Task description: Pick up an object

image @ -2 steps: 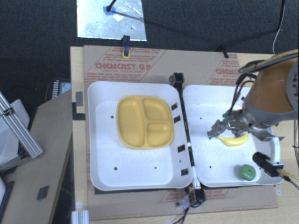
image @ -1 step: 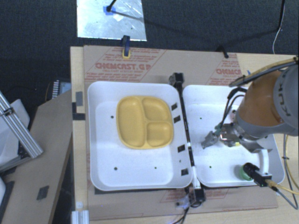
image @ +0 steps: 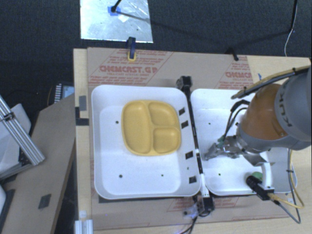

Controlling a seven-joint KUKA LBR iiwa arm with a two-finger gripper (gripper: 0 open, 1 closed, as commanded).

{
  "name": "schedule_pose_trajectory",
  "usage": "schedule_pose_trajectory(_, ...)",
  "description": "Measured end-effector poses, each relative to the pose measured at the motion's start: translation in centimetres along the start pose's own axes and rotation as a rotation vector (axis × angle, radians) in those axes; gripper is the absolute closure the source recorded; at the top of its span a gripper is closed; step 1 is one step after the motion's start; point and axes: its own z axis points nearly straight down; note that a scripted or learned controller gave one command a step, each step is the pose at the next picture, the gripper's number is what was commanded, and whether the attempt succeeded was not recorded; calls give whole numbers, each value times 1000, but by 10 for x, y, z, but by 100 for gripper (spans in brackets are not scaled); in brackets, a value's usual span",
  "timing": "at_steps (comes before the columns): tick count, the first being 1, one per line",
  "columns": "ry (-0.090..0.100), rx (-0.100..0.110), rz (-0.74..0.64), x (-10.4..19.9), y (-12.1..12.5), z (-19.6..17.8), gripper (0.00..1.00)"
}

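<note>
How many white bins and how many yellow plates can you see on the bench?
White bins: 2, the left bin and the right bin
Yellow plates: 1, the divided yellow plate lying in the left bin
Total: 3

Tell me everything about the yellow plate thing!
The yellow plate looks like smooth plastic, squarish with rounded corners. It has three sections: one long one on the view's left, two smaller ones on the right. It lies flat, face up, in the left white bin, toward its far side. Nothing else touches it.
</note>
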Motion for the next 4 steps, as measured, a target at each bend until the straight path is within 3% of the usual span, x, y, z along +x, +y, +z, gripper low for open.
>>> schedule_pose_trajectory(1,-1,-5,1,0,1,-13,100)
schedule_pose_trajectory(3,-3,-11,-3,-7,3,-118,100)
schedule_pose_trajectory(4,-2,-8,-3,-7,4,-141,100)
